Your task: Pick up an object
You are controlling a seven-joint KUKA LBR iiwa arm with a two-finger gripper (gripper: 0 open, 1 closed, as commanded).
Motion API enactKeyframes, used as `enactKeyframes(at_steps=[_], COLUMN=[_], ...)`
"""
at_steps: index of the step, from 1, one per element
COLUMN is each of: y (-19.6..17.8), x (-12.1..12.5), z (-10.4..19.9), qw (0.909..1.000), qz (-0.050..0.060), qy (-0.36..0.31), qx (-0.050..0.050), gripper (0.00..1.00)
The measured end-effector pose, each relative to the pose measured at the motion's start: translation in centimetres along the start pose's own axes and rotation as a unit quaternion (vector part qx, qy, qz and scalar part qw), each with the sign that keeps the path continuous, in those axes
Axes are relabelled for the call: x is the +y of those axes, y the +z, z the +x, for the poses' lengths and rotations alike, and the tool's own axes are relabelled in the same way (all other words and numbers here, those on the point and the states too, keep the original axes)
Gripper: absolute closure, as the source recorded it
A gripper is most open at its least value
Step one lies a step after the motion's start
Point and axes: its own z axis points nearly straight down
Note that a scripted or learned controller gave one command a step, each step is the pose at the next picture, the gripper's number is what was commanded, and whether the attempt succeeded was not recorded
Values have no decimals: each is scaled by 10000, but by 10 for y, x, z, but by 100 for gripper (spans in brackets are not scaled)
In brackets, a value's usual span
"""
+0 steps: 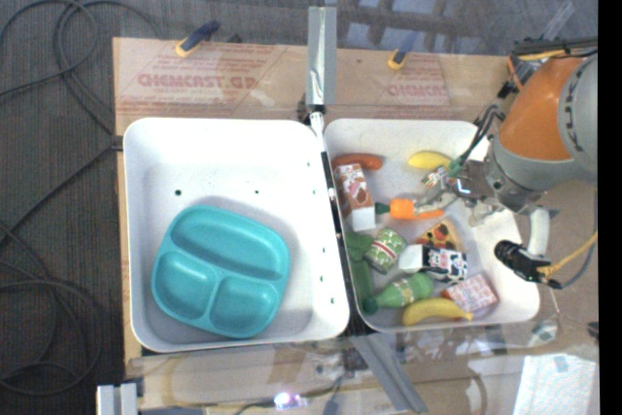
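White bins: I count one teal tray (222,270) in the left bin (146,160), two bananas (429,159) (434,311) among the right bin's (389,133) clutter, gripper (449,182) by the carrot (416,206), finger state I cannot tell.

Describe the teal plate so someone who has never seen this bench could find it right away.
Look at the left bin of the two white bins. The teal plate lies alone toward its near side, with three compartments; the clutter of small toy foods sits in the right bin.
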Motion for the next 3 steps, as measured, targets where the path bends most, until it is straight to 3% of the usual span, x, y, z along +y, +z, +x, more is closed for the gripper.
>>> enactKeyframes(at_steps=[1, 2, 3], y=[41, 31, -79], x=[-4, -4, -17], z=[22, 24, 98], qw=[9993, 9992, 9991], qz=[-89, -91, -7], qy=[-369, -378, 434], qx=[-35, -15, -10], gripper=[0, 100, 100])
